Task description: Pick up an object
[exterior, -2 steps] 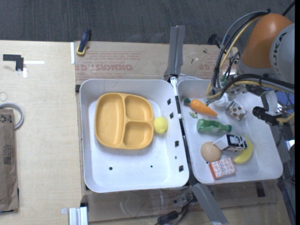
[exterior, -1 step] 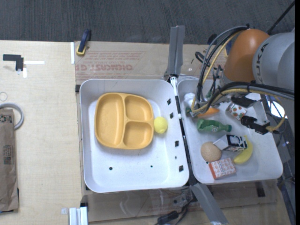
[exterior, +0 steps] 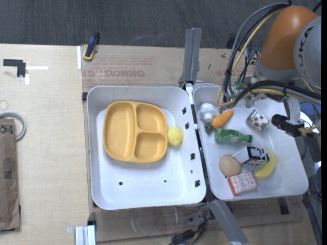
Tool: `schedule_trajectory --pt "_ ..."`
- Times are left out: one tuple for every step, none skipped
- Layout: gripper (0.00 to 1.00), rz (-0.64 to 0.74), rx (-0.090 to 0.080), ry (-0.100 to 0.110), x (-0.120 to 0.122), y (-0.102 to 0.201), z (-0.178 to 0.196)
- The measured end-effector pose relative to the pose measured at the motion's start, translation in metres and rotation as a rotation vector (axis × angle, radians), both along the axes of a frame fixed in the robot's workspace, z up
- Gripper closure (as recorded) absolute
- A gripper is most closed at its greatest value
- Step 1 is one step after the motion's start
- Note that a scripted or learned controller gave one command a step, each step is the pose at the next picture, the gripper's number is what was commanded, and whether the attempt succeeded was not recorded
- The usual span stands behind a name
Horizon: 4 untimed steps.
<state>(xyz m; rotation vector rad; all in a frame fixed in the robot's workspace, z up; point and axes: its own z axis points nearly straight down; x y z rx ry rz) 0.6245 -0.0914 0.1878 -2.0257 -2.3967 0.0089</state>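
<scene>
Awaiting pick: nothing lifted, all items lying in the bins.
Arm [exterior: 288, 34] above right bin [exterior: 299, 185]; gripper state cannot be told. Candidates in right bin: carrot [exterior: 223, 118], green bottle [exterior: 231, 136], egg [exterior: 230, 165], banana [exterior: 266, 168]. Left bin [exterior: 143, 190]: yellow plate [exterior: 135, 131], lemon [exterior: 174, 136] touching it.

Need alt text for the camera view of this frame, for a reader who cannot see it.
Two white bins sit side by side: the left bin holds a yellow divided plate with a small yellow ball at its right edge. The right bin holds a carrot, green bottle, egg, banana and small boxes, under the arm.
</scene>
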Motion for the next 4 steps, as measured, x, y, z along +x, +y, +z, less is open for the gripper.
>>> schedule_trajectory --pt "0.00 0.048 0.002 -0.001 -0.009 -0.023 -0.099" --pt "0.00 0.431 0.005 -0.001 -0.047 -0.040 -0.053" --pt "0.00 0.476 0.004 -0.003 -0.001 -0.036 -0.099" --pt "0.00 0.881 0.009 0.007 0.032 -0.027 -0.100"
